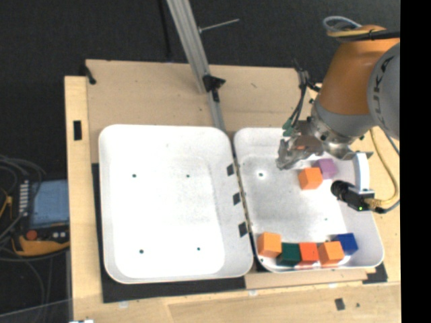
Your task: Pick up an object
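My gripper [288, 159] hangs over the upper part of the right bin [289, 207], pointing down and left of two blocks. An orange block [310, 178] lies just to its lower right, and a pale purple block [328, 167] sits beside that, partly under the wrist. Along the bin's front edge runs a row of blocks: orange [270, 243], dark green [290, 254], red-orange [308, 252], orange [330, 252] and blue [346, 242]. Nothing shows between the fingers.
The left bin [165, 200] lies beside the right one on the wooden bench. A slanted metal rail [192, 46] runs from the top down to the bins' upper junction. The arm's orange-banded wrist [350, 73] fills the upper right.
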{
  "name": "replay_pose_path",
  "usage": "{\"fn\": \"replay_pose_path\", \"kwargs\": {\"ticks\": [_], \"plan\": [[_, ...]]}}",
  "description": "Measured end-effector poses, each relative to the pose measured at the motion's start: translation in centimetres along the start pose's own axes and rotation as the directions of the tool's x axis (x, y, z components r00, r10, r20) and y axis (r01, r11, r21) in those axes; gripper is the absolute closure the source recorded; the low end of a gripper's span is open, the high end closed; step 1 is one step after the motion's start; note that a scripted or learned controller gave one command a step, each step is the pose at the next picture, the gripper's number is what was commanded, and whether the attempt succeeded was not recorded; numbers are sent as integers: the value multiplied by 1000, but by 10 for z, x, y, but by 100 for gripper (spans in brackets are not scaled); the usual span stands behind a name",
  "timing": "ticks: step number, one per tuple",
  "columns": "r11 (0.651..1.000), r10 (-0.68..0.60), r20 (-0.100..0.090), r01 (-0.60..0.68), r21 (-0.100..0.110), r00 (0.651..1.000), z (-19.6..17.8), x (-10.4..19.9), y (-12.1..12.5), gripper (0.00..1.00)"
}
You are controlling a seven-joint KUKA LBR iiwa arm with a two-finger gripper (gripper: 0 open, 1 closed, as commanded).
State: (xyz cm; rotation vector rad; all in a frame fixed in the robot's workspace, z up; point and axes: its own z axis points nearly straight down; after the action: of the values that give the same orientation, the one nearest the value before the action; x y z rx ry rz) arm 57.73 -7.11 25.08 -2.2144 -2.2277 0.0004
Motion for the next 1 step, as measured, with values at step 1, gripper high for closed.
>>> {"fn": "replay_pose_path", "kwargs": {"ticks": [1], "plan": [[1000, 0, 0, 0, 0, 1000, 11, 54, 0, 100]]}}
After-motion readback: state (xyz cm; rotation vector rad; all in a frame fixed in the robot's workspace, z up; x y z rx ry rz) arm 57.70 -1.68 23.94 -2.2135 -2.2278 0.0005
